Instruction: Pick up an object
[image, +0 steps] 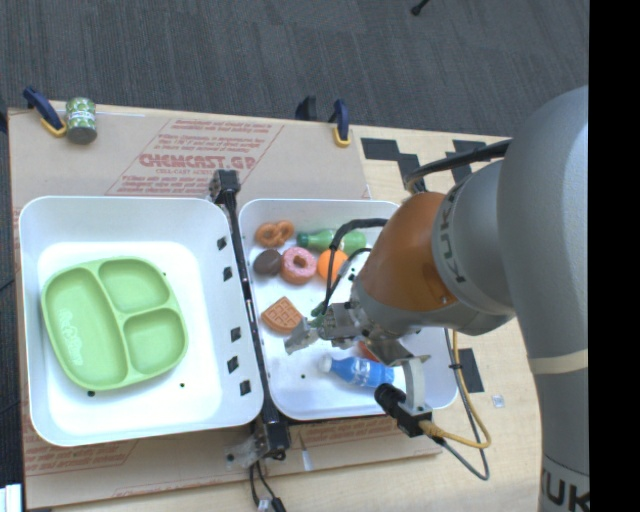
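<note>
Gripper (312, 334) of the grey arm (520, 260) hangs low over the right bin (300, 400), near its middle, just right of a waffle (282, 316) and above-left of a blue bottle (360, 372). Whether its fingers are spread or closed cannot be told from this slant, and nothing is seen between them. The orange band (405, 255) above the wrist covers part of the bin's right half. Toward the far end of the bin lie a glazed doughnut (273, 234), a chocolate doughnut (267, 262), a pink doughnut (298, 265), a green toy (322, 239) and an orange ball (332, 263), all close together. The left bin (40, 400) holds a green divided plate (113, 320) with three compartments. Both bins rest side by side on a cardboard sheet (190, 150) clamped to the bench.
</note>
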